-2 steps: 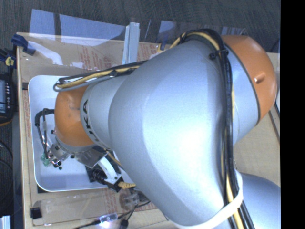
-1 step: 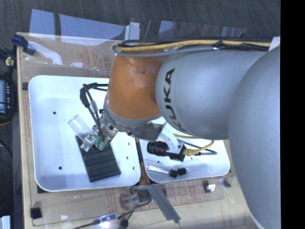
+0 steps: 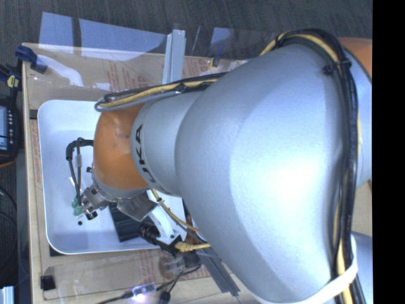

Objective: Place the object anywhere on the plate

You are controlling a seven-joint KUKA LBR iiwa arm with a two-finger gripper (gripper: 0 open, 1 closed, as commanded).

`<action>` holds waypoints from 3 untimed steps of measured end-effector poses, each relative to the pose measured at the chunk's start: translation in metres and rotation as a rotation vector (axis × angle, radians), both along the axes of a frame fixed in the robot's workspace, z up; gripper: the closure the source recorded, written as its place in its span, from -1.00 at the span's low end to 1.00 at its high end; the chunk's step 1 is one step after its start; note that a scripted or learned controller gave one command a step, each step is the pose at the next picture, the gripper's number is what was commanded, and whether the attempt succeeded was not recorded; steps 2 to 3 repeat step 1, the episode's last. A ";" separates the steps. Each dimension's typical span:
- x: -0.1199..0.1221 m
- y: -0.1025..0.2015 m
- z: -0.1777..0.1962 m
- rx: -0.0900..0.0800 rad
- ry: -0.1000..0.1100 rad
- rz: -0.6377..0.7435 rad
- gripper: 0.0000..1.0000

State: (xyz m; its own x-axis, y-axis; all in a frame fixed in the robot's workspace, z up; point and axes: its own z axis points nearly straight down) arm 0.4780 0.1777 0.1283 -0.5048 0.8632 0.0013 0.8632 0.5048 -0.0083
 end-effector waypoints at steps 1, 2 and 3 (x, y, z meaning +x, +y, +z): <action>-0.001 -0.070 0.093 0.003 -0.007 -0.002 1.00; -0.001 -0.070 0.093 0.003 -0.007 -0.002 1.00; -0.001 -0.070 0.093 0.003 -0.007 -0.002 1.00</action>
